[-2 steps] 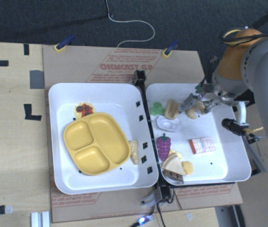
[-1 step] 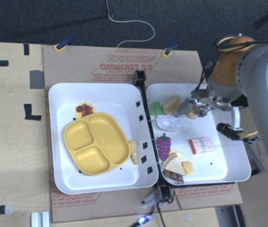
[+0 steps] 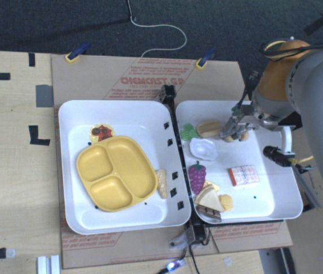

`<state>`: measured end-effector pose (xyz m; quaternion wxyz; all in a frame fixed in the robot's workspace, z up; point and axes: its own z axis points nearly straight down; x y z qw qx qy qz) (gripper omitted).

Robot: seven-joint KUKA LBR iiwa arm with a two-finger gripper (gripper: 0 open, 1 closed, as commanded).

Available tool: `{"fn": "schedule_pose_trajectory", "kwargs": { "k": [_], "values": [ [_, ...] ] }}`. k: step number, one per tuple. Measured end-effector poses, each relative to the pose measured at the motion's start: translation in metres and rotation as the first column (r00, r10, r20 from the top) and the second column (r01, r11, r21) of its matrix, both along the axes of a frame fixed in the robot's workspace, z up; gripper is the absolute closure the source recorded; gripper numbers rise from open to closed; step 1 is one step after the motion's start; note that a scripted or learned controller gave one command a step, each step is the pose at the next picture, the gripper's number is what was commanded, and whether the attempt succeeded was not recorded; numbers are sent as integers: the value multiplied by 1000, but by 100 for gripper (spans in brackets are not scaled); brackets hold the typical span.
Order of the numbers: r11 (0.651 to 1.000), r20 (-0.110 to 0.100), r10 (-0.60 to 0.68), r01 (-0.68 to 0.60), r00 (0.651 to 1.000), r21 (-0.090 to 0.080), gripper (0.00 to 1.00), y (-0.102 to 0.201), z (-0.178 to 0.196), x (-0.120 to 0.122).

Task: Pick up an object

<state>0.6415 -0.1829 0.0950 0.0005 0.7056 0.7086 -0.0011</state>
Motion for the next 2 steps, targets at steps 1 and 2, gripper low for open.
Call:
{"fn": "schedule_pose_trajectory", "kwargs": {
  "k": [1, 2],
  "values": [
    [1000, 5, -2, 2, 1000, 2, 100, 11, 50, 0],
    [1000, 4, -2, 2, 1000, 2, 100, 19, 97, -1]
  ]
}}
